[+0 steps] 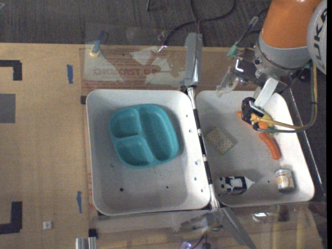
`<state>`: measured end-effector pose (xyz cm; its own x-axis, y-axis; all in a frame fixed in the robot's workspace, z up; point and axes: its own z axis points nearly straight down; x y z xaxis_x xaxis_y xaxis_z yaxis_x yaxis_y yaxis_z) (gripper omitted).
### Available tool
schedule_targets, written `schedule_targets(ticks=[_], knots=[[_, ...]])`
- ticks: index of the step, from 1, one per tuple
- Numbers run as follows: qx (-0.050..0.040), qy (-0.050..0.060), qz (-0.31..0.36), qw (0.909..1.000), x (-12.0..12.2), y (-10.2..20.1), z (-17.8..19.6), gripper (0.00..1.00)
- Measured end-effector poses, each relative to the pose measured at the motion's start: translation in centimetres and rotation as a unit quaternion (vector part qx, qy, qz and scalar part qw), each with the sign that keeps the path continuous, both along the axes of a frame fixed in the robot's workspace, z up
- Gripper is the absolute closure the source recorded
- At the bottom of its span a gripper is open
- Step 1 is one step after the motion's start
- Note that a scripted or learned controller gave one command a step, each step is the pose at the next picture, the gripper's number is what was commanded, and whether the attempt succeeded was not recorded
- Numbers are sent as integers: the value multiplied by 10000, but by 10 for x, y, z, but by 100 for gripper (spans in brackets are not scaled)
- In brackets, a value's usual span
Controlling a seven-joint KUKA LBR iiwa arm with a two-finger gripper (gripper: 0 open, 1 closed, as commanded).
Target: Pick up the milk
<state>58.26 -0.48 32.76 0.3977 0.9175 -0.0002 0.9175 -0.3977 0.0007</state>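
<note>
Down in the right bin's [228, 113] near corner, by the divide, the milk carton [234, 184] lies flat. It is probably light and crushable, best pinched across its narrow sides. My gripper [230, 83] hovers over the far edge; open or closed, I cannot tell.

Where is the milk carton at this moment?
The milk carton lies in the camera view's right bin, near its lower left corner; the small can is to its right, the tan square above it.
</note>
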Motion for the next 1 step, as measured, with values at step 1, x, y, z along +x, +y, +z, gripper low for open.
schedule_targets(ticks=[1], knots=[[5,19,-184,9998,-93,-17,-68,0]])
